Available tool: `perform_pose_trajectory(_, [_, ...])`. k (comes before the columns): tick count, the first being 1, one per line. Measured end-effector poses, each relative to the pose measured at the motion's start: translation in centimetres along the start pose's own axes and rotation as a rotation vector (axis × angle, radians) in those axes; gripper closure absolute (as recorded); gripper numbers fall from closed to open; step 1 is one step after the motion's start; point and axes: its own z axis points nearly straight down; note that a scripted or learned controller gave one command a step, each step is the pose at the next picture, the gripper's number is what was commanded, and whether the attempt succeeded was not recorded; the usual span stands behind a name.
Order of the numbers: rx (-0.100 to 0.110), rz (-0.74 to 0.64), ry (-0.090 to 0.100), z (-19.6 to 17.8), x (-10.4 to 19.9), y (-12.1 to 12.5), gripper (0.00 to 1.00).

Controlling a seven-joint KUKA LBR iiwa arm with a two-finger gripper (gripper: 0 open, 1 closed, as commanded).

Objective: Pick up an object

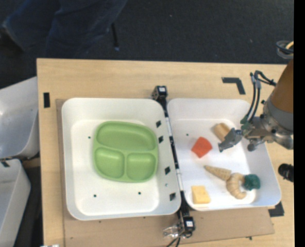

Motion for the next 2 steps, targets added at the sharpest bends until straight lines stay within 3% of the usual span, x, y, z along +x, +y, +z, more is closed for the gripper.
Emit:
perform_pose_trajectory(1, [-0.012,-0.003,-0.002,-0.6,0.0,0.2,0.00])
perform_pose_trajectory(2, [-0.007,-0.001,-0.002,4.3,0.8,0.5,0.00])
